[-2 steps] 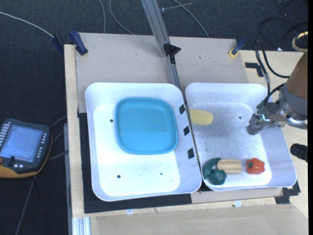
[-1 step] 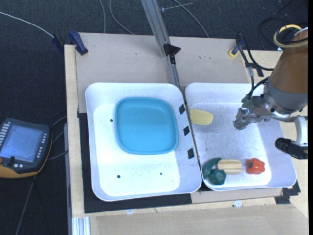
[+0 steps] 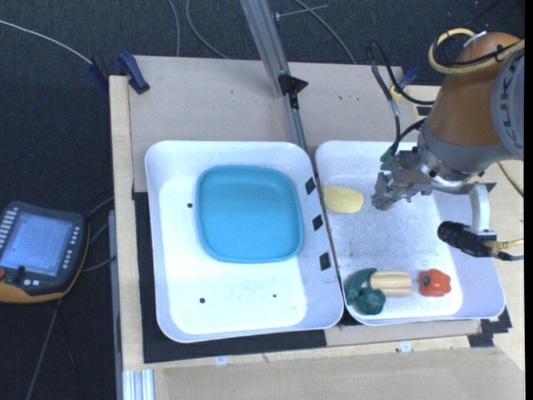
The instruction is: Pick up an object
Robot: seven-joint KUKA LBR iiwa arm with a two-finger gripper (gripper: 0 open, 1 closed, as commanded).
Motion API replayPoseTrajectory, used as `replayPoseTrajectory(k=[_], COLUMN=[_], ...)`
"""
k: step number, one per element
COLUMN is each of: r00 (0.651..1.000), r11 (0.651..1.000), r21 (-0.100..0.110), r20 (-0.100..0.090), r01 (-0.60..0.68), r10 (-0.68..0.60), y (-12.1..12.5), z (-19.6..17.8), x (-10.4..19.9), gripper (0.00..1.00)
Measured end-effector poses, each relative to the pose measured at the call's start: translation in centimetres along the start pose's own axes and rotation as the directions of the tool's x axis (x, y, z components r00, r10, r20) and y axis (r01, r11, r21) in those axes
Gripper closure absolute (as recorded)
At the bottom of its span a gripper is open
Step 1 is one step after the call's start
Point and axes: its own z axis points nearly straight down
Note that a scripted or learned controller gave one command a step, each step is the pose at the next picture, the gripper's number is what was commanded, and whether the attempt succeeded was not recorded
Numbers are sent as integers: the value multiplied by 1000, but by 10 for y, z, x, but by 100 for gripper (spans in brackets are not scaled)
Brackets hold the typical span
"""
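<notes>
Now I see my claw (image 3: 388,195) just right of the yellow piece (image 3: 342,199), whose long axis runs left-right; its grip I cannot tell.

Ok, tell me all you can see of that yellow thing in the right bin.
The yellow object is a small, smooth, pale-yellow oval, plastic-looking, perhaps a toy lemon. It lies flat near the right bin's upper left corner, close to the wall shared with the left bin. The gripper is just to its right; whether they touch cannot be told. Nothing else is near it.
</notes>
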Motion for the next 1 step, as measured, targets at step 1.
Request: replayPoseTrajectory(k=[1], r00=[1000], r11=[1000], r21=[0], r20=[-1], r01=[2], r10=[-2], y=[6], z=[-12], x=[59], gripper=[100])
